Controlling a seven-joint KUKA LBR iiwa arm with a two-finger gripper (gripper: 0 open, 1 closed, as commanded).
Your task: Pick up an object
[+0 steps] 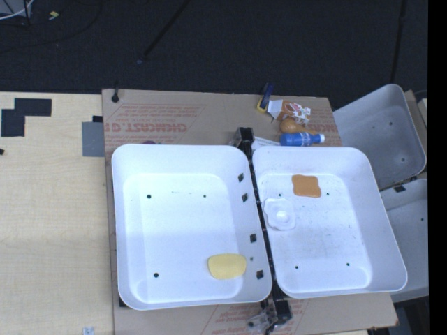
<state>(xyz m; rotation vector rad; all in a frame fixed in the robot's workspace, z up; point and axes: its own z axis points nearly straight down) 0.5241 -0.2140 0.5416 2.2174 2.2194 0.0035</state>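
A flat yellow object point(227, 266) lies in the left bin point(133, 187), near its front right corner. An orange-brown flat piece point(306, 185) rests in the right bin point(377, 257), towards the back. A small white, clear-looking object point(279, 214) sits at the right bin's left side, close to the divider between the bins.
Behind the bins, on the brown board point(174, 121), lie a blue bottle point(302, 139), a small brown item point(290, 125) and a red-and-white packet point(297, 110). A grey metal plate point(384, 131) stands at the right. A wooden bench top point(49, 208) extends to the left.
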